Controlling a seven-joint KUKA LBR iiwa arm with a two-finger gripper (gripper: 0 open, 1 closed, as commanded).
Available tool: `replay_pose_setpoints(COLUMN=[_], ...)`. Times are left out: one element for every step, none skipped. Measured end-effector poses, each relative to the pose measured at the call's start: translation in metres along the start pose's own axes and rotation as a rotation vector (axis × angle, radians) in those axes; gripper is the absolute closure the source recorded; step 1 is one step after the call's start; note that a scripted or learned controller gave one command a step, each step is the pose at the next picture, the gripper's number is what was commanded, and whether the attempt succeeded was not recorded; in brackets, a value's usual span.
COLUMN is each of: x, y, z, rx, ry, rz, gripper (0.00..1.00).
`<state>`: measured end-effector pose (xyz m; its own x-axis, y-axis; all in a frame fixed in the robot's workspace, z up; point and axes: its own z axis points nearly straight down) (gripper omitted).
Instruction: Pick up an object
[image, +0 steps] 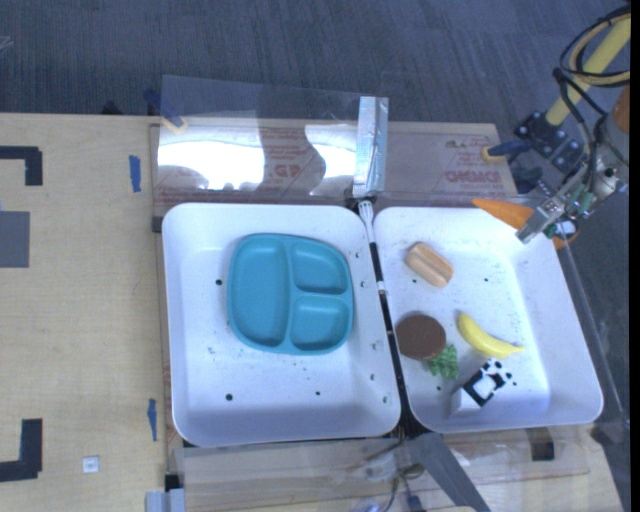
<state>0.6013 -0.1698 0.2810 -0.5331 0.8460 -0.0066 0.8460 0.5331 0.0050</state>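
Observation:
The right bin (560, 400) holds a tan bread roll (429, 263), a round brown patty (420, 335), a yellow banana (487, 338), a small green sprig (443, 361) and a black-and-white block (487, 382). An orange carrot-like piece (502, 210) lies at that bin's far right corner. My gripper (548, 218) hangs over that corner, right at the orange piece's right end. The wrist hides where they meet. The arm comes in from the upper right with yellow and black cables.
The left bin (200, 400) holds a teal divided plate (291, 293). A clear plastic sheet (260, 140) and a metal post (370, 145) stand behind the bins. The wooden bench (70, 330) stretches to the left.

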Motion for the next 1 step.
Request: replay_pose_setpoints(x=[0.0503], y=[0.1006], z=[0.0452], rx=[0.002], ry=[0.008], rz=[-0.049], gripper=[1.0])
